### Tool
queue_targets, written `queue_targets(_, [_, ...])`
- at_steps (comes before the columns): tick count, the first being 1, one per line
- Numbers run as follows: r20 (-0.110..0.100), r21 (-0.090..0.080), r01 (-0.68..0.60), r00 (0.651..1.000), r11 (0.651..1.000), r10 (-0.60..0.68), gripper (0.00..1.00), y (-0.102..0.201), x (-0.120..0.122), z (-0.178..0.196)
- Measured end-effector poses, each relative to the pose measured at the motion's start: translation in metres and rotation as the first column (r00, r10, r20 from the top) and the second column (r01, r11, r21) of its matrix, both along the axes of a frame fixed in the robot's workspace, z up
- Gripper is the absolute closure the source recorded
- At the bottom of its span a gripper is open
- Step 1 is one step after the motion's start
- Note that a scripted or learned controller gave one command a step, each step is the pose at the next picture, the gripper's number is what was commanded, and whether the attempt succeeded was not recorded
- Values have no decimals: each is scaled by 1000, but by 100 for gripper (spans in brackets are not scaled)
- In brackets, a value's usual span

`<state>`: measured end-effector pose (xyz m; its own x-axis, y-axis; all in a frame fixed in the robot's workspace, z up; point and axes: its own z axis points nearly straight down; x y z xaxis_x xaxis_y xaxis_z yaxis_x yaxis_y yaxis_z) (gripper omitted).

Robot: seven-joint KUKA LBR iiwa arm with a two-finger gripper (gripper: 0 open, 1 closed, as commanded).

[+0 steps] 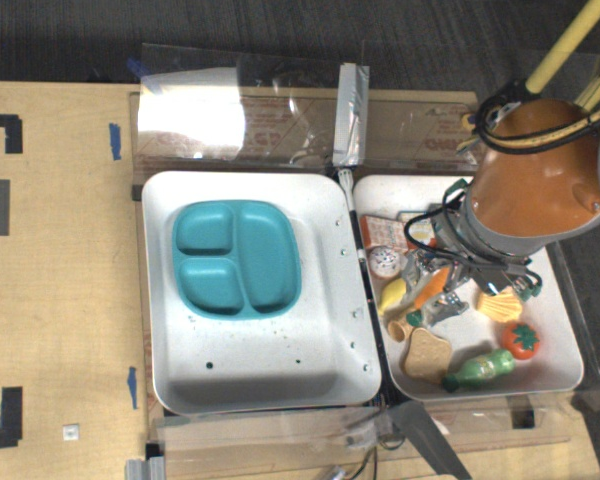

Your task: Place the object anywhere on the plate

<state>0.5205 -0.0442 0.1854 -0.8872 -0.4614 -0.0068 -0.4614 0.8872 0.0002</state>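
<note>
Teal and divided into 3 compartments, the plate (237,257) lies flat in the left white bin (170,368), toward its upper half, with nothing on it. The right bin (565,368) holds the toy food: a slice of bread (427,354) near the front, a green vegetable (483,368) just beside it, a red tomato (523,340) to the right, a yellow ridged piece (502,307) above that, and a yellow fruit (393,295) by the divider. The arm (536,173), with its orange band, hangs over this bin, and the tool (442,290) is down among the clutter near an orange carrot (429,285); whether its jaws are wide or closed on anything is probably not readable, since cables and metal parts hide them. The counter (50,268) is tan wood
</note>
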Motion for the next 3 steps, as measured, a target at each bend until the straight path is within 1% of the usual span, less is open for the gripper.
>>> queue_targets(1, [5,-3,-240,971,971,240,100,22,8,50])
queue_targets(2, [-6,-3,-248,969,969,248,100,-44,-23,-2])
queue_targets(3, [5,-7,-522,853,853,522,100,-11,-15,76])
